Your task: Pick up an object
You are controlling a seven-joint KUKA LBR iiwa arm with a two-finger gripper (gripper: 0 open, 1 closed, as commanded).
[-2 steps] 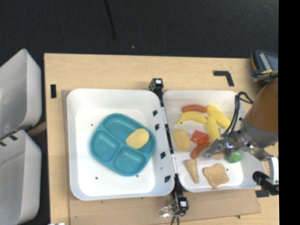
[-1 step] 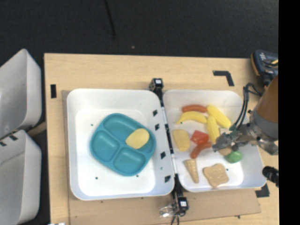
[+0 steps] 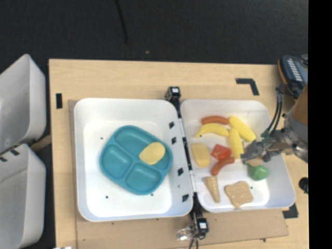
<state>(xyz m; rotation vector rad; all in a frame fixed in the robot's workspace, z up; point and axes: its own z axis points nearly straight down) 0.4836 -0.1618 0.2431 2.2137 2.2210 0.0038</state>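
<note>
The right bin (image 3: 276, 190) holds several toy foods: a red sausage (image 3: 215, 120), a banana (image 3: 212, 130), two yellow corn cobs (image 3: 242, 128), a yellow block (image 3: 201, 154), a red pepper piece (image 3: 221, 151), a second red sausage (image 3: 222, 165), a cone (image 3: 211, 188), a toast slice (image 3: 238, 193) and a green piece (image 3: 259, 172). My gripper (image 3: 252, 156) hangs low over the right side of this bin. It is just above the green piece and right of the lower corn cob. I see nothing held in it.
In the left bin (image 3: 87, 191) lies a teal divided plate (image 3: 122, 162) with a yellow oval piece (image 3: 152, 153) in its right compartment. Clips (image 3: 173, 93) mark the seam between the bins. The wooden bench (image 3: 129, 79) surrounds both.
</note>
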